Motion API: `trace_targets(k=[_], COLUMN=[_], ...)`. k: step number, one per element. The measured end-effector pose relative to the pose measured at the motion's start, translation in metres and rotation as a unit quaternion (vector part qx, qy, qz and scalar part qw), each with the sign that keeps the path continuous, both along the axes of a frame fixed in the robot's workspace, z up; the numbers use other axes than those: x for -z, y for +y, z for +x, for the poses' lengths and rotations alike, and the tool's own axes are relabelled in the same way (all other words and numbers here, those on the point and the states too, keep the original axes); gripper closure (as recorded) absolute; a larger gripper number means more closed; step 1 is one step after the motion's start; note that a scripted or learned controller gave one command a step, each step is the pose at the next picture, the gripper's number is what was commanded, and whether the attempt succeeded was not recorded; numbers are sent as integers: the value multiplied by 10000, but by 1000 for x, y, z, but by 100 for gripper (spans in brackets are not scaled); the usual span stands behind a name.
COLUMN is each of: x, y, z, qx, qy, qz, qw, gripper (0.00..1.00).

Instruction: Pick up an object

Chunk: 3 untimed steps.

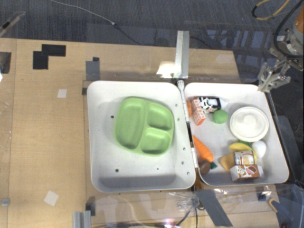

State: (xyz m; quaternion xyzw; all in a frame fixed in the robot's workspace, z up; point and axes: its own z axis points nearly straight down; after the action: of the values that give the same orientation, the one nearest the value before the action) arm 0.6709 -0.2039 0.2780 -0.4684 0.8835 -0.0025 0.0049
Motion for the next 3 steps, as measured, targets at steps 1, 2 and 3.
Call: trace_targets(k=[1, 2, 3], x=[-8, -12, 24], y=[0, 0, 0], z=[0, 0, -2], qx=[-661, -1353, -3839], qy=[5, 3, 20], qz=[-4, -11, -21], qw=[9978, 9908, 9234], gripper=[100, 100, 100])
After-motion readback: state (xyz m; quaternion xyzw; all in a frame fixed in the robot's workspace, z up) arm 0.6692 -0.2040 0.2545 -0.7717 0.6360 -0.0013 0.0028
